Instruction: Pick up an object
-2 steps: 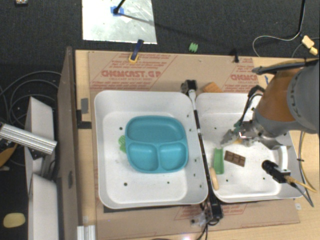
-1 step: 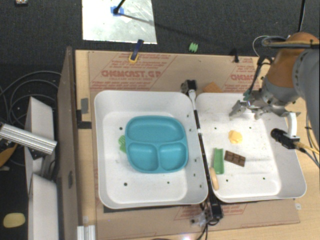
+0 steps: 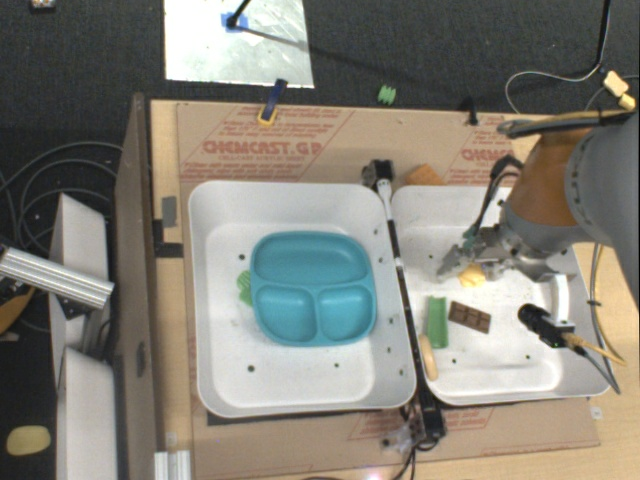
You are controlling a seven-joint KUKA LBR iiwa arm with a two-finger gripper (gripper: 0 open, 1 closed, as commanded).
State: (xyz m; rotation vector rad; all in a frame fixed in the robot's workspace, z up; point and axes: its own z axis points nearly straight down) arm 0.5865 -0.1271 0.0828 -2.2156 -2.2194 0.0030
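Claw (image 3: pixel 458 261) low in right bin (image 3: pixel 500 368), far-left part; open or closed, can't tell. Small yellow lump (image 3: pixel 472 279) just beside it, on its near side. Nearer: flat green block (image 3: pixel 437 322), brown segmented bar (image 3: pixel 469 317). Left bin (image 3: pixel 220 268) w/ smooth teal divided plate (image 3: pixel 312 286).

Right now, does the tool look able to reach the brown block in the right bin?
Probably yes. The brown block lies flat in the right bin with nothing on top; a green block sits close beside it. The tool is over the same bin, by a yellow piece.
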